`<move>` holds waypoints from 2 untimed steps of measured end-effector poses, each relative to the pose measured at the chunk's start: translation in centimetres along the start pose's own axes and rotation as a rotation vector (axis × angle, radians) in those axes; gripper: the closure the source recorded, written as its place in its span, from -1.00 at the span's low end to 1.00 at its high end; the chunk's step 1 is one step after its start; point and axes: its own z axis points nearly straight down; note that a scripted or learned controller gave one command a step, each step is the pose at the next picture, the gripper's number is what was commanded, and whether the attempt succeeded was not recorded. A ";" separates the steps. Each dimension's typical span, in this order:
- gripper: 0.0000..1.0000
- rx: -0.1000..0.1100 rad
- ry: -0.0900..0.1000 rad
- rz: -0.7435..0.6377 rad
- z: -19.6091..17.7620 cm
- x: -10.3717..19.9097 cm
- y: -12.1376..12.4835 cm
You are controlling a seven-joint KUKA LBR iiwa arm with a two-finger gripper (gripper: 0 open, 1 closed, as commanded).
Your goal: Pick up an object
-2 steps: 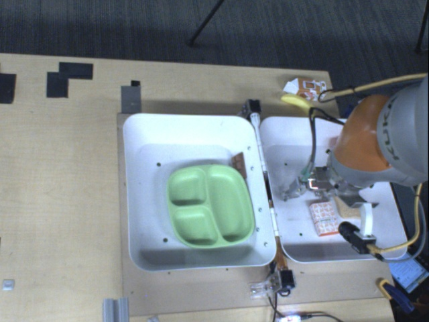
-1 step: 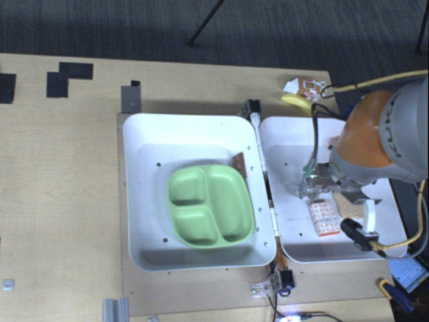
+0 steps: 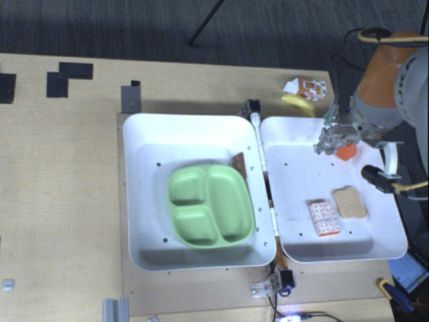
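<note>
My gripper point(image 3: 330, 142) hangs over the far right part of the right bin point(image 3: 295, 180), low near its floor. A small orange object point(image 3: 346, 153) lies just to the gripper's right, close against it; whether they touch I cannot make out. A tan slice of bread point(image 3: 350, 202) lies nearer the front of that bin. Beside it on the left is a red and white patterned packet point(image 3: 324, 218).
The left bin point(image 3: 144, 180) holds a green divided plate point(image 3: 210, 205), with a small brown item point(image 3: 238, 161) behind it by the bin wall. A banana point(image 3: 297, 102) and a small wrapped pack point(image 3: 310, 88) lie on the bench beyond the right bin.
</note>
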 end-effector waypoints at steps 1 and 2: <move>1.00 0.001 -0.001 0.001 -3.3 -6.5 3.7; -1.00 0.002 0.000 0.000 -3.2 -6.4 3.7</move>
